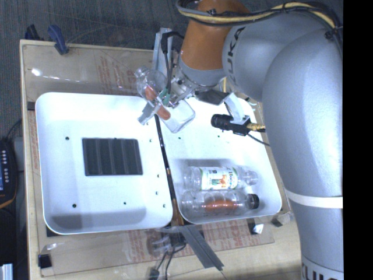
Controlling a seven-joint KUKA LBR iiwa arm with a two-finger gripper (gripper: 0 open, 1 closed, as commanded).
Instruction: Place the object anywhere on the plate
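Observation:
A dark grey ribbed rectangular plate (112, 156) lies flat in the middle of the left bin (52, 127). In the right bin (265, 174) two clear plastic bottles lie side by side near the front: one with a white, green and orange label (218, 178) and one with reddish contents and a black cap (218, 203). My gripper (156, 104) hangs over the back end of the divider between the bins, above and to the right of the plate. A small clear piece with a reddish spot (178, 117) sits right by it; whether it is held is unclear.
The grey arm with its orange band (207, 34) covers the back and right side of the right bin. A black cylinder with a cable (230, 123) juts from the wrist. A blue clamp (58, 39) grips the bench's back left corner.

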